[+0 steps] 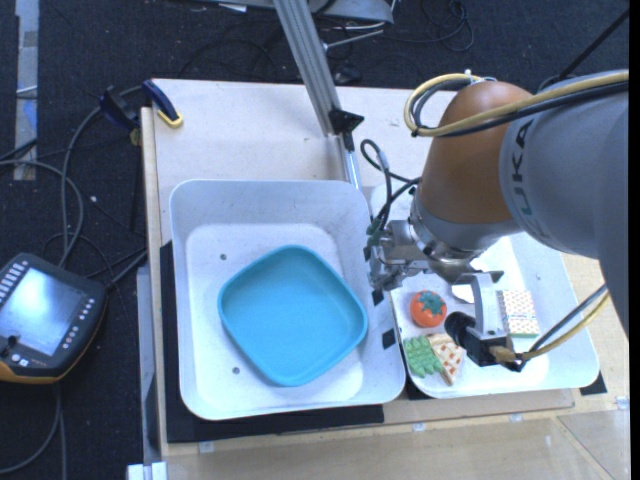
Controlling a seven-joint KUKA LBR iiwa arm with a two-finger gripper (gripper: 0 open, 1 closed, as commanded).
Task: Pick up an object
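Observation:
The right bin (566,360) holds an orange-red tomato toy with a green top (428,308), a green and tan toy (433,356) in front of it, and a pale block with a dotted pattern (518,314) to the right. My gripper (381,272) hangs low over the wall between the two bins, just left of and above the tomato toy. The arm's grey and orange wrist covers much of the right bin's back half. Nothing shows in the gripper's hold.
A large blue square dish (292,314) lies tilted in the left bin (200,218). A slanted metal post (312,53) rises from the bench behind the bins. A teach pendant (45,313) lies on the floor at the left.

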